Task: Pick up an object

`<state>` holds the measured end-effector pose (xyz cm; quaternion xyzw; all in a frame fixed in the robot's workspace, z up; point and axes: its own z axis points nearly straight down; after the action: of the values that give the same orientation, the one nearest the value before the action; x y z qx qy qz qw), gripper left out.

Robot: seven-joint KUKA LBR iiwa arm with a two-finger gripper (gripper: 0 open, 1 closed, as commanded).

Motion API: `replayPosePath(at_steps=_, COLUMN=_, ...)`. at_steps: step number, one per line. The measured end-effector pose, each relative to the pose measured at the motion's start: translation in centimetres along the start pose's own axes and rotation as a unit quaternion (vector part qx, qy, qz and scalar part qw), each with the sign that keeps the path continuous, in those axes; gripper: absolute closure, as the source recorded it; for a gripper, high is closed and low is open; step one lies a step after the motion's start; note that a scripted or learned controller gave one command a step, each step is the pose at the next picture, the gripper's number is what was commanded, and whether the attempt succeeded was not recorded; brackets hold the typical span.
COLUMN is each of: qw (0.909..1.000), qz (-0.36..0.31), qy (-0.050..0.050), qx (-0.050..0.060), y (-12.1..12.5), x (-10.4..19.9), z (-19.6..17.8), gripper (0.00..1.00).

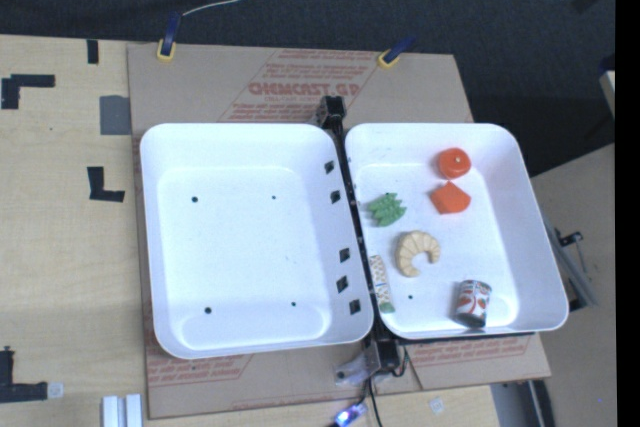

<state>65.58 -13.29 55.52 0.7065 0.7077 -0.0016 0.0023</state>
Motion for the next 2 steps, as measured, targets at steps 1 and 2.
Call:
replayPosePath(at_steps=1, qw=1.0, qz=0.0, qy=-0.001, qx=0.0, y=0.03, x=0.05, z=-1.0, gripper=1.0)
replayPosePath(at_steps=2, qw=1.0, qz=-0.001, qy=-0.002, qx=0.0, y=0.07, x=0.1, z=-1.99, gripper=1.0)
